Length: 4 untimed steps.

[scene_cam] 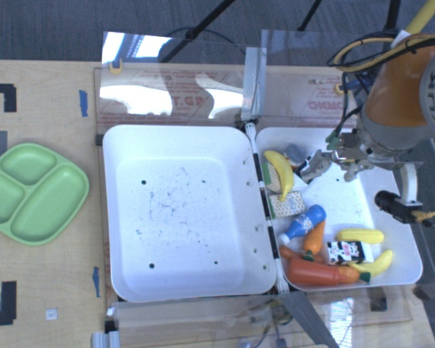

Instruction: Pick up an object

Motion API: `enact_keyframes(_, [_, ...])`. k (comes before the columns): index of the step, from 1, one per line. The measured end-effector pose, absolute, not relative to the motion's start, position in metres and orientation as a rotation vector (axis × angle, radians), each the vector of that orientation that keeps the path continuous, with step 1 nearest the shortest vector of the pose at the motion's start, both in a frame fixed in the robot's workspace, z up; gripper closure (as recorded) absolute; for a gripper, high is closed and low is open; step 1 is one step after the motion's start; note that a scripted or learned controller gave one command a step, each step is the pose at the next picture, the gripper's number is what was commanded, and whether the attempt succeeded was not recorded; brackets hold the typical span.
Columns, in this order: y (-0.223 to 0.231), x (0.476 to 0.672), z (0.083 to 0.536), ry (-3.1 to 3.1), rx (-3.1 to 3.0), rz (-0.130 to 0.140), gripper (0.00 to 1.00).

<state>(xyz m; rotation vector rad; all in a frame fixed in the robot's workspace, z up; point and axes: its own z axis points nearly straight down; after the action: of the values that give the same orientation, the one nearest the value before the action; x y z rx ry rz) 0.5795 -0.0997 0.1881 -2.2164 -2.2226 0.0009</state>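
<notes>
The right bin (402, 216) holds several small items. A yellow banana (279, 171) lies by its left wall, with a grey-blue piece (295, 153) just behind it and a speckled block (286, 204) in front. Nearer the front are a blue bottle (304, 222), an orange carrot (315, 238), a long red item (319, 272), a black-and-white box (346, 251) and two more yellow bananas (360, 235) (378, 262). My gripper (315, 165) hangs low over the bin's back half, just right of the first banana, with nothing seen in its grasp.
The left bin (181, 201) stands beside the right one, with a shared ridge between them. A green divided plate (32, 192) lies on the wooden bench at far left. Clear panels rise behind both bins. Cables hang around the arm at upper right.
</notes>
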Motion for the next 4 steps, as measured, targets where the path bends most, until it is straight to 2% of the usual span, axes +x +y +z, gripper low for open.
enact_keyframes(1, [-0.133, 0.522, 0.087, -2.189, -2.258, -0.006, 0.0])
enact_keyframes(2, [-0.177, 0.555, 0.14, -1.976, -2.444, -0.001, 0.0])
enact_keyframes(3, [-0.15, 0.587, 0.131, -2.018, -2.41, -0.001, 0.0])
enact_keyframes(4, [-0.103, 0.6, 0.121, -2.133, -2.318, -0.01, 0.0])
